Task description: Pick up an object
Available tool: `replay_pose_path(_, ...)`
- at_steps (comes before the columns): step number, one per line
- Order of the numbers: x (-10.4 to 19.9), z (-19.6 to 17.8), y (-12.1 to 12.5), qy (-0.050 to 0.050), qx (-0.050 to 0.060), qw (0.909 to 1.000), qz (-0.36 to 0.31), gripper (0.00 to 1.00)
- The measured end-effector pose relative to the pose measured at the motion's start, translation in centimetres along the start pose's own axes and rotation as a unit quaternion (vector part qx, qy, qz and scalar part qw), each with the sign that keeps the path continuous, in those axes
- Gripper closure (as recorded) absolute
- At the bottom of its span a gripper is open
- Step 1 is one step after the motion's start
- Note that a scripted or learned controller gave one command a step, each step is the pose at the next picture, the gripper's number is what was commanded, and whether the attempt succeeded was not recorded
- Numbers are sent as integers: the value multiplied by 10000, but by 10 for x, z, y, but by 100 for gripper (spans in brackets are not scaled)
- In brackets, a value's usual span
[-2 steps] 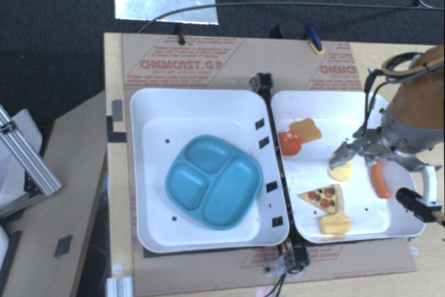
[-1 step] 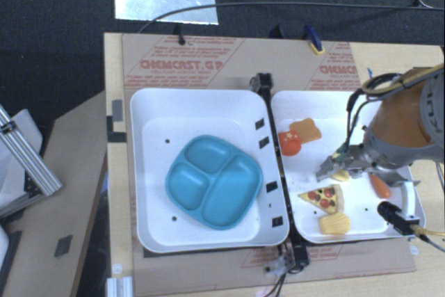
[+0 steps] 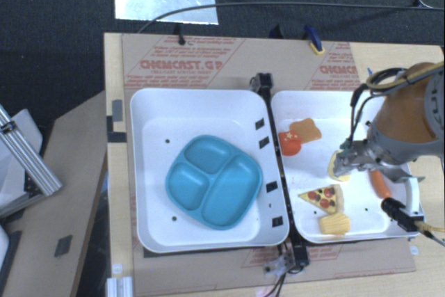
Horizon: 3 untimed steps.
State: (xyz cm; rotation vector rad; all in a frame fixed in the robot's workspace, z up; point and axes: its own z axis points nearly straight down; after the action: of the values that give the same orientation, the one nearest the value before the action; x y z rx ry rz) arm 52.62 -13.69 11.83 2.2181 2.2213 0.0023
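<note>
The arm's tool point(image 3: 345, 165) hangs low in the right bin point(image 3: 348, 111) over a pale yellow toy food piece point(image 3: 338, 169); its opening cannot be told. Likely light, rigid and slick, the piece is best pinched across its edges.

1. Pretty clearly a robotics lab: a grey-and-orange arm point(image 3: 407, 118) reaches over two white bins point(image 3: 201, 104) on a cardboard-topped counter point(image 3: 208, 59).
2. Loose cables point(image 3: 292, 5), dark carpet and an aluminium frame rail point(image 3: 24, 160) all say test rig.
</note>
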Motion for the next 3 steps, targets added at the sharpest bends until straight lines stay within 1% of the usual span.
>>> replay_pose_path(1,-5,-44,3,-5,-14,10000,-9,100)
replay_pose_path(2,6,-97,6,-3,-19,10000,-19,100)
replay_pose_path(3,5,-151,7,-5,-21,10000,-20,100)
